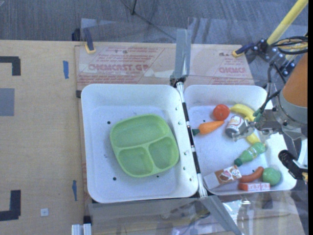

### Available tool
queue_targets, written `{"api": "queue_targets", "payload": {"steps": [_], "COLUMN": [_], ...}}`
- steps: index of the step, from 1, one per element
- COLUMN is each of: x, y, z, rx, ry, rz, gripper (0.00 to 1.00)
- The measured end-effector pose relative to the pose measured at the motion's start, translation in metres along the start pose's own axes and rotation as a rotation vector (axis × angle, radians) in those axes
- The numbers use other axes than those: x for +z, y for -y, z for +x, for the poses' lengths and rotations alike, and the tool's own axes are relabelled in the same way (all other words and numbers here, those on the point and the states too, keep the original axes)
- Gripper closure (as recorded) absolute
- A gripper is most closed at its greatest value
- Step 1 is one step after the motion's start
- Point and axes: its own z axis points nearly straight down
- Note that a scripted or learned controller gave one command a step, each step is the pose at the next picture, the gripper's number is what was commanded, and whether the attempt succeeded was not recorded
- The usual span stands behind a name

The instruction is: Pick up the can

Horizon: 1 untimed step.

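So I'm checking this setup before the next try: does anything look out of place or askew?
The can lies tipped on its side in the right bin, between the carrot and banana. The green plate sits skewed in the left bin.

Grey carpet [49, 9], wooden bench [34, 131]
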Motion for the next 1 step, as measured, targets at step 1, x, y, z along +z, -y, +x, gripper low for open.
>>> {"api": "queue_targets", "payload": {"steps": [1], "x": [0.1258], "y": [-0.0797], "z": [0.0180], "rx": [0.034], "ry": [0.002], "rz": [-0.012], "gripper": [0.00]}}
